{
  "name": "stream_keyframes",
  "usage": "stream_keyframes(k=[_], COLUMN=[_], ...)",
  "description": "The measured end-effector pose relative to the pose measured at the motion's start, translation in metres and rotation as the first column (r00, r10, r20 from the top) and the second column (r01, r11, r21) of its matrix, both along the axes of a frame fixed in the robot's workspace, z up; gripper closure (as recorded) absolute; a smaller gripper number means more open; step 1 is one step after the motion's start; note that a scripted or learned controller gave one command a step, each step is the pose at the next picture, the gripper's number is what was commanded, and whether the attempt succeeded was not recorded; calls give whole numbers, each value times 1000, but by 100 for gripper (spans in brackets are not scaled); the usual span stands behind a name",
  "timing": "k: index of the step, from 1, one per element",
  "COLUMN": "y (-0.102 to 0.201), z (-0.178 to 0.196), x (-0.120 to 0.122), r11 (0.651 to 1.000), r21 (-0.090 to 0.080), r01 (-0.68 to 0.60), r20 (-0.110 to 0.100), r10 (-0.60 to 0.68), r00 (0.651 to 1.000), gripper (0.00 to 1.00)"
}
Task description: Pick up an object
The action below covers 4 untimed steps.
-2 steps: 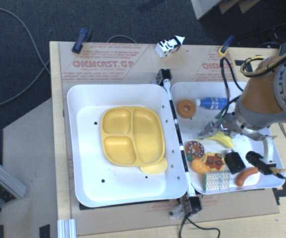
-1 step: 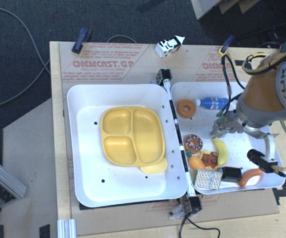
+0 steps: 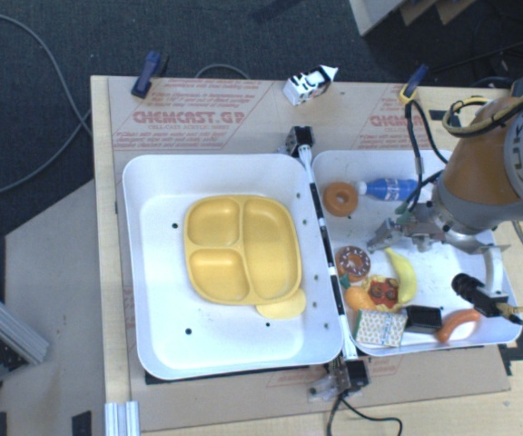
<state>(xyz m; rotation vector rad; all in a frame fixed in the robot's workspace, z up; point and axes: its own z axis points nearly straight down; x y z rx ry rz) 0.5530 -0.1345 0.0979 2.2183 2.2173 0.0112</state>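
My gripper (image 3: 409, 235) hangs low in the right bin (image 3: 507, 332), just above the top end of a yellow banana (image 3: 402, 275). It is open, and I see nothing between its fingers. A glazed donut (image 3: 340, 199) and a blue bottle (image 3: 390, 189) lie at the back of the bin, left of the gripper. Closer to the front are a chocolate sprinkled donut (image 3: 353, 262), an orange fruit (image 3: 358, 299), a red berry-like toy (image 3: 385, 292), a patterned packet (image 3: 381, 329), a black block (image 3: 422, 316) and an orange-and-white sausage-shaped toy (image 3: 458, 326).
The left bin (image 3: 143, 243) holds a yellow divided plate (image 3: 242, 248) with a small yellow disc (image 3: 282, 310) under its front edge. A black divider rail (image 3: 320, 234) runs between the bins. The arm's grey body (image 3: 488, 180) and its cables cover the right bin's far right side.
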Motion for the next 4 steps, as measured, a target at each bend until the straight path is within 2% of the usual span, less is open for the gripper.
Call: stream_keyframes(k=[1,2,3,4], y=[-10,-9,1,75], z=[-12,-2,48,87], x=[-55,-54,-9,-22], r11=[1000,1000,1000,1000], r21=[-2,-1,-2,-1], r01=[0,0,-1,-2], r20=[-7,-4,-8,-8], r10=[0,0,1,2], r00=[1000,1000,1000,1000], gripper=[0,100,100,100])
